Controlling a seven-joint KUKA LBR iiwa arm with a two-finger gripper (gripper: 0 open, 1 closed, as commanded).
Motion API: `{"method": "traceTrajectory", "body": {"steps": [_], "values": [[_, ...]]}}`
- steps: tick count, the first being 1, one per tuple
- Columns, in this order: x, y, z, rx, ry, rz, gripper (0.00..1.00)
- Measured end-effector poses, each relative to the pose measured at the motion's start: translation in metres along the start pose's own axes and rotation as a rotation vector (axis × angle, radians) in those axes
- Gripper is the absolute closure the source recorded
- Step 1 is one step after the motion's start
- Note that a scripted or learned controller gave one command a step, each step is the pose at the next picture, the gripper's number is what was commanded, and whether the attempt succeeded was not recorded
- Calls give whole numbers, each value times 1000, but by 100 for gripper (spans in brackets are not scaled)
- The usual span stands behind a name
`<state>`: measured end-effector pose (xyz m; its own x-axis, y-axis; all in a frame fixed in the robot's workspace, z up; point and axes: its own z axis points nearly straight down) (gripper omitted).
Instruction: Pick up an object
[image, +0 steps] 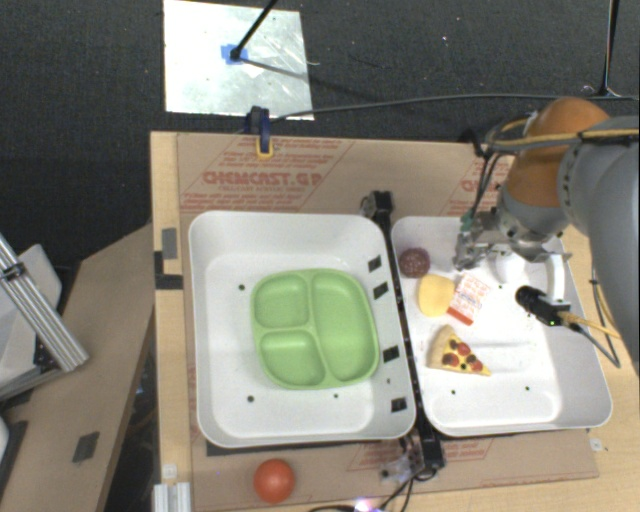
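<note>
The right bin (560, 400) holds a dark red round thing (414, 262), a yellow lump (435, 295), a small red-and-white packet (468, 298) and a toy pizza slice (458, 354). My gripper (468, 252) hangs over the back of this bin, just above and right of the packet and to the right of the dark red round thing. Nothing shows between its fingers, and their gap is too small to read.
The left bin (215, 300) bears a green three-part tray (313, 327). A red ball (273, 479) lies on the bench in front of the bins. A blue clamp (260, 130) stands at the back edge of the board.
</note>
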<state>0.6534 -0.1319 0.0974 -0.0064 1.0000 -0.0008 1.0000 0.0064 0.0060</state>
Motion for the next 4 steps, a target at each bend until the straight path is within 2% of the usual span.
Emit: {"method": "traceTrajectory", "body": {"steps": [2, 4], "values": [[-1, 6, -86, 2, 0, 1, 100], [3, 7, -200, 2, 0, 0, 100]]}}
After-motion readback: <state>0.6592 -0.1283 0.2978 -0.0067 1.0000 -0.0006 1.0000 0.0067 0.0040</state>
